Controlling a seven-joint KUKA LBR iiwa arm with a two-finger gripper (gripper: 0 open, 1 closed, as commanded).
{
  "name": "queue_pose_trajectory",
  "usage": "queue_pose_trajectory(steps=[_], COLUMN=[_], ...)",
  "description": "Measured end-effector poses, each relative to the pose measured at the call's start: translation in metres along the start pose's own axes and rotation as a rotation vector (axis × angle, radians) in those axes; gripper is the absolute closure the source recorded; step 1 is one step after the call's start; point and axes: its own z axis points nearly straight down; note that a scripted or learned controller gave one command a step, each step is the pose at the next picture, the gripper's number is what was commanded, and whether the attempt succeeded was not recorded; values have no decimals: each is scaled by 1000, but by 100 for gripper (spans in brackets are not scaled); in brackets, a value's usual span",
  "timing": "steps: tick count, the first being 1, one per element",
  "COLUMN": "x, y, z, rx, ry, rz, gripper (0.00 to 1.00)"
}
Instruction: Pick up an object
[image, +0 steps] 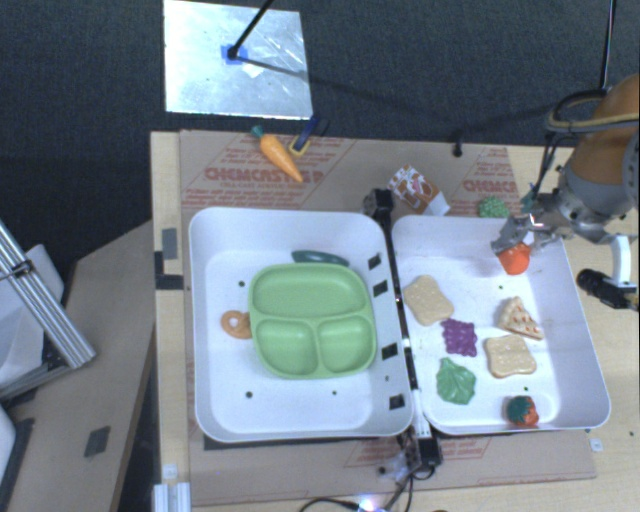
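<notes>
Reaching in over the right bin (580, 350), the gripper (516, 243) hung at its far edge, fingers closed around a small orange toy (514, 261); it looked light, hard, slick, best pinched across its middle.

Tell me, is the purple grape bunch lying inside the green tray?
No, the purple grape bunch lies in the right bin, while the green tray sits in the left bin.

Two white bins (215, 300) — one green tray (310, 320) — seven toy foods (460, 337) inside.
</notes>
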Motion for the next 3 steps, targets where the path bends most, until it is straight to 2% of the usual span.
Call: queue_pose_trajectory(steps=[2,3], x=[6,62], y=[6,12], z=[-82,-75], rx=[1,4], ry=[1,3], rz=[-4,-7], gripper=[100,100])
